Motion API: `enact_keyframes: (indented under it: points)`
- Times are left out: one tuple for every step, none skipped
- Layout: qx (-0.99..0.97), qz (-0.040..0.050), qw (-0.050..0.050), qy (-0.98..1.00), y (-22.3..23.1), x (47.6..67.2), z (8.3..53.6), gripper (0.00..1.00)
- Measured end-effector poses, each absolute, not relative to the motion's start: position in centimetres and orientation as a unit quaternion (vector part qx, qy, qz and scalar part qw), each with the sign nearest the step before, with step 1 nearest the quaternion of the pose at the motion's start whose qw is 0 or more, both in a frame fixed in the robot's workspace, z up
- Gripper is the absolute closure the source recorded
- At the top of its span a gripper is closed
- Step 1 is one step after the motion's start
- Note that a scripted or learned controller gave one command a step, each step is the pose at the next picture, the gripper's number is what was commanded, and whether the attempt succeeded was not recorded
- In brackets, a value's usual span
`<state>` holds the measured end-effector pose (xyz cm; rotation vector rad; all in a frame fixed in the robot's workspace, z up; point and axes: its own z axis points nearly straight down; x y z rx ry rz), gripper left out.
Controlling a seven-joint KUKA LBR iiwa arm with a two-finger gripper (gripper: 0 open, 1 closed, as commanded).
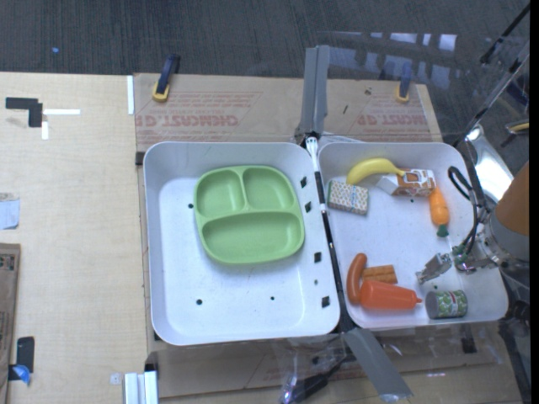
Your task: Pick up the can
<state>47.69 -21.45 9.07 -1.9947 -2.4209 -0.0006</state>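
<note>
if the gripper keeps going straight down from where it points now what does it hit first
Probably bare floor of the right bin: the gripper sits just up-left of the can, though depth is unclear from this slanted view.

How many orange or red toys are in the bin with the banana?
3: a carrot by the right wall, a hot dog near the divider, and an orange bottle beside it. Others may hide.

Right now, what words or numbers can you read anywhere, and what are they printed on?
"CHEMCAST GP": red letters, upside down, on the brown cardboard sheet behind the left white bin; repeated behind the right white bin.
Small grey can with green label: print too small to read.
Orange-and-white carton: too blurred.
Speckled block: no readable text.
</note>
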Motion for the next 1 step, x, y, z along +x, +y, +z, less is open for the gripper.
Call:
enact_keyframes:
  points:
    - [-0.636, -0.0002, 0.002, -0.772, -21.45, 47.69, 9.07, 0.0]
